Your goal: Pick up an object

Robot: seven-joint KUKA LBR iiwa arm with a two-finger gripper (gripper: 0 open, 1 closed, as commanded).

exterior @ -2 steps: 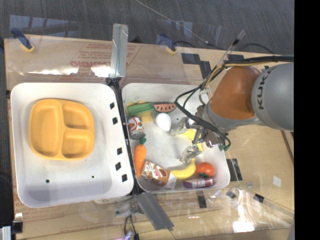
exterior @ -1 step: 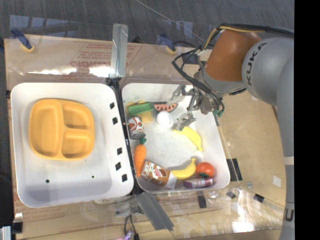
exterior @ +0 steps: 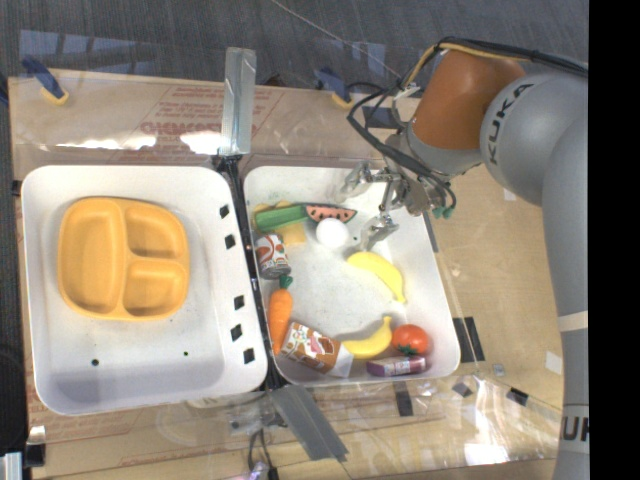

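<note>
The tool (exterior: 385,203) hangs open over the white ball (exterior: 331,233), holding nothing. The round ball could roll away if bumped.

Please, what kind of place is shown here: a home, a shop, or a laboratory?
Most likely a robotics laboratory test bench. A KUKA arm reaches over two white bins, one holding a yellow divided plate, the other toy food such as a carrot and a banana.
</note>
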